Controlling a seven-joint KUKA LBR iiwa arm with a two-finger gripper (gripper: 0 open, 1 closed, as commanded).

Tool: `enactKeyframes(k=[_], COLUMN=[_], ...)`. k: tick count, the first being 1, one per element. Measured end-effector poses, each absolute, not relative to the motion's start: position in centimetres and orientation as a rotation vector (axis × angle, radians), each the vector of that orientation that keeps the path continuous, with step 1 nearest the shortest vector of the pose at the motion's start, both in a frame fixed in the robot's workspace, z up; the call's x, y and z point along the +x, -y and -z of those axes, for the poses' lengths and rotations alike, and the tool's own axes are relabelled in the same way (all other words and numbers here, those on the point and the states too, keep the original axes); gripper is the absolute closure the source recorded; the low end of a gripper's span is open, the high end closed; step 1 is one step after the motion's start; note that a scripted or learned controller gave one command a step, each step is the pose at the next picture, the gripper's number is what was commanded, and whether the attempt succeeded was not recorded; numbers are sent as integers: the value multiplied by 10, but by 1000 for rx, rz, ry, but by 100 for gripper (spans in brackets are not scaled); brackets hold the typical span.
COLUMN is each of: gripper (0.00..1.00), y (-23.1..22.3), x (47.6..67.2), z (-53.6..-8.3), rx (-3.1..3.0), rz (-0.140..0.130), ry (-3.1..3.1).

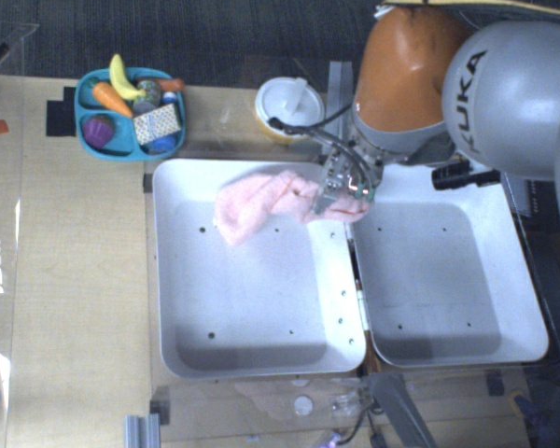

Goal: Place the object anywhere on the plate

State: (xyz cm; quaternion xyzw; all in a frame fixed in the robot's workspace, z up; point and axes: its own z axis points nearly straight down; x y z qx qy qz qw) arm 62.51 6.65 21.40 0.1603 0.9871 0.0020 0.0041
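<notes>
The soft pink crumpled cloth point(261, 203) lies in the top part of the left white bin point(252, 325). One end of it stretches over the wall toward the right white bin point(457, 297). The grey robot gripper point(341, 189) sits right on that end, but I cannot tell if it is pinching the cloth. Past the bins stands a blue divided plate point(86, 146) with toy food, well apart from the cloth. A yellow and white cup point(289, 105) stands near the arm.
</notes>
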Motion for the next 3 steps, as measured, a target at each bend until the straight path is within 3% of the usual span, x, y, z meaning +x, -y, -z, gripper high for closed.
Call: enactKeyframes(k=[1,3], gripper=[100,100], y=[-116,-218], x=[614,609], z=[-212,-227], rx=[1,-5], rz=[-7,-9], ry=[-3132,-3131])
